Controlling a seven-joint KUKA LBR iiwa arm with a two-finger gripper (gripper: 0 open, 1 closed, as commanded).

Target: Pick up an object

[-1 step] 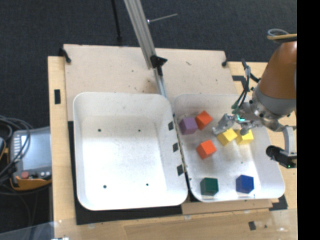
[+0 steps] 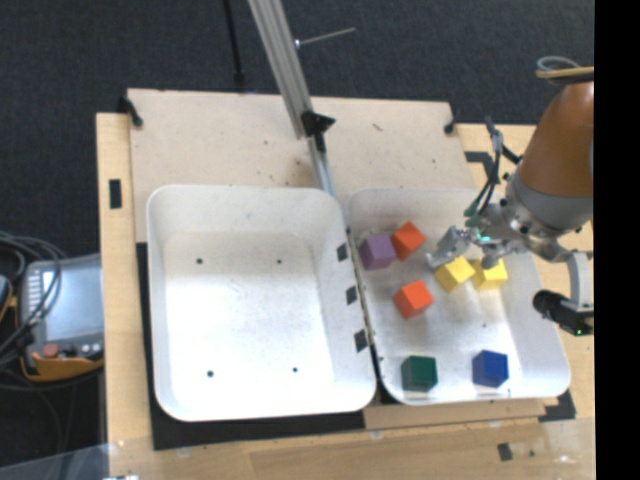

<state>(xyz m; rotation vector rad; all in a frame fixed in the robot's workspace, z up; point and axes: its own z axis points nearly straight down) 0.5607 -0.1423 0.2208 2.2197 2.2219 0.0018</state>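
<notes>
The right bin (image 2: 530, 313) holds several small cubes. A purple cube (image 2: 377, 251) and an orange cube (image 2: 407, 239) sit together at its far left. A second orange cube (image 2: 413, 298) lies nearer the middle. Two yellow cubes (image 2: 455, 272) (image 2: 491, 273) lie side by side at the centre. A green cube (image 2: 419, 372) and a blue cube (image 2: 490, 367) rest by the near rim. My gripper (image 2: 466, 246) hangs low just behind the two yellow cubes, and its body hides part of them. Nothing is visibly held.
The left bin (image 2: 250, 298) lies beside the right one, and their rims meet at a clipped divider (image 2: 355, 293). A slanted metal pole (image 2: 285, 58) rises behind the bins. A black fixture (image 2: 560, 310) projects over the right bin's right edge.
</notes>
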